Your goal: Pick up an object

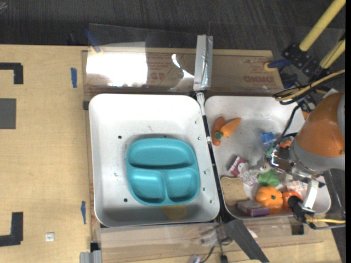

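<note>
Now looking down on the right bin (241, 106) and taking the carrot toy (226, 127), lying near that bin's upper left corner, as the mark for everything else. Seeing the grey arm (323, 133) with its orange band reaching in from well to the right of the carrot and bending down over a heap of small things. Finding the gripper (277, 160) below and to the right of the carrot, hanging low over a green toy (267, 177); not being able to tell whether clenched or released, nor whether touching the toy.

Noting a small blue piece (267, 138) to the right of the carrot, lying apart from it. Spotting a red-and-white packet (238, 166) below the carrot and slightly right, just beside the green toy. Picking out a round orange toy (270, 196) farther below and right of the carrot, pressing against the green toy's lower side. Seeing a flat tan piece (232, 186) well below the carrot, and a dark purple box (251, 208) lower again, lying by the bin's near wall.

Turning left of the carrot, past the divide between the bins, finding the left bin (104, 147) holding a teal divided plate (162, 170), lying flat below and left of the carrot.
</note>
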Robot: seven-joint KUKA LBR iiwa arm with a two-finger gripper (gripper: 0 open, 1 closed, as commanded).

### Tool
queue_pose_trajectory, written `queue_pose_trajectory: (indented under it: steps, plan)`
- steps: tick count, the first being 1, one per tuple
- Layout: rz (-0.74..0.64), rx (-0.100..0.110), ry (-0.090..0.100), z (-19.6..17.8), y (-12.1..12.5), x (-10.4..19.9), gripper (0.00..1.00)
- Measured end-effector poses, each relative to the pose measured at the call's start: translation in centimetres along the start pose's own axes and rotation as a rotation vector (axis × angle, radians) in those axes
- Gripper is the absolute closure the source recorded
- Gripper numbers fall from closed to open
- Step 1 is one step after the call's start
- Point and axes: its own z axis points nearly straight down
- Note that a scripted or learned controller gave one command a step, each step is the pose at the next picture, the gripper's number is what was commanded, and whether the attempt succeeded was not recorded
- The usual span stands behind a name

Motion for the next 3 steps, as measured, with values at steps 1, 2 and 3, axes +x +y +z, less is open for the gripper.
queue_pose_trajectory:
  steps: [1,2,3]
  plan:
    - [0.124,0.015,-0.007,-9.3,8.1,-4.2,0.00]
    - [0.436,0.023,-0.010,-8.4,11.4,1.7,0.00]
    - [0.439,0.022,-0.011,-8.5,11.4,1.6,0.00]
